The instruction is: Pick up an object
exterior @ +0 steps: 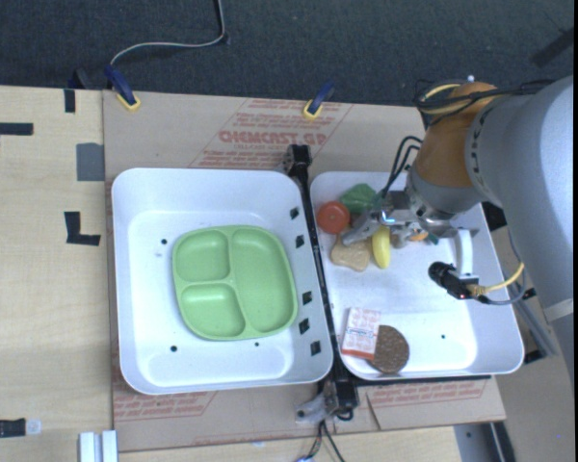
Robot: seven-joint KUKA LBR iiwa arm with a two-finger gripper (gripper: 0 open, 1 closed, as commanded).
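Bench: a pale wood-grain top (39,287) with dark tape marks along the left side, under a brown cardboard sheet (260,133) printed in red lettering.
Clamps: a blue and yellow clip (123,92) grips the cardboard's far left corner, and a yellow one (318,104) sits further right on the same edge.
Backdrop: dark carpet-like floor (366,27) lies beyond the bench, with a thin light cable (212,8) curling across it.
Left bin: a shallow white bin (140,210) holds a green divided plate (235,282) with three compartments, lying flat near the middle.
Right bin: a second white bin (482,345) touches the first along a black clipped seam.
Arm: grey, with an orange band (448,152), reaching in from the right over the right bin's far half.
Gripper: the gripper (380,224) is low over the cluster of toy food; whether its fingers are spread or closed, I cannot tell.
Task objects: a yellow banana-like piece (380,250) sits just beneath the gripper, touching a tan bread-like piece (350,255); a red tomato-like ball (332,218) and a green item (360,197) lie just beside them, towards the bin's far left corner.
Near corner: a small red and white packet (360,332) lies beside a brown round cookie-like disc (391,348), the two touching, well apart from the cluster.
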